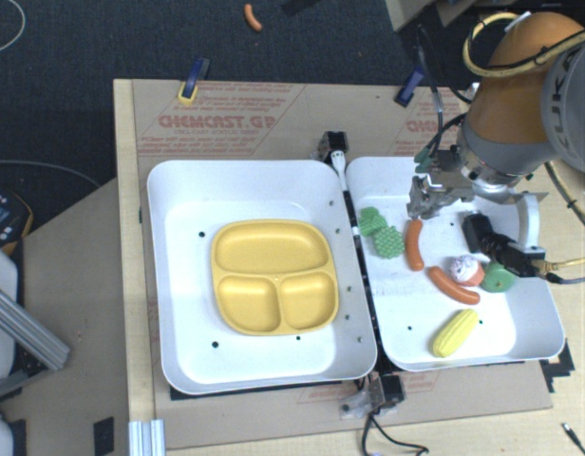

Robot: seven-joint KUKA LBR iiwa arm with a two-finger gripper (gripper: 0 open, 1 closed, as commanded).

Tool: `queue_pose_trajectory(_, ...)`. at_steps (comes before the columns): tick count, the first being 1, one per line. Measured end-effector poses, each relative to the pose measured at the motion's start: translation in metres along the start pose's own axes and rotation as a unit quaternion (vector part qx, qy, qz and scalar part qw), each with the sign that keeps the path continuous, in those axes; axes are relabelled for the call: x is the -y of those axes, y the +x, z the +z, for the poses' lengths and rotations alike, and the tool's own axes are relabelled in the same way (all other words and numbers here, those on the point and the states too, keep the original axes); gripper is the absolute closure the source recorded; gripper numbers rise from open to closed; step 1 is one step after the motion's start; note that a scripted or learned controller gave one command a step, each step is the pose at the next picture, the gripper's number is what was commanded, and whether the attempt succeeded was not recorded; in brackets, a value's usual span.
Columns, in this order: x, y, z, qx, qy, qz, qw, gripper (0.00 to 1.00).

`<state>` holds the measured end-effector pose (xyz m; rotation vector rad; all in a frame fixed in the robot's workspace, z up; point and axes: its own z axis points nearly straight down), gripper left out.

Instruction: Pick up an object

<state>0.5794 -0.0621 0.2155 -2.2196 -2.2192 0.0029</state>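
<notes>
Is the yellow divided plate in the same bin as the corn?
No, the yellow plate lies in the left bin, while the corn lies in the right bin.

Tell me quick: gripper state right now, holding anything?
Gripper: low over the right bin, at the top end of an orange sausage; a grasp cannot be told.

Even overhead light, soft shadows, mild glare on bins [169, 255]; slightly soft focus
</notes>
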Motion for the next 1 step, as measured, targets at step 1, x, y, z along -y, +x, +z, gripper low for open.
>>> queue_pose_trajectory(1, 0.0009, 0.0006, -0.0003, 0.0, 0.0, 0.0, 1.0, 1.0)
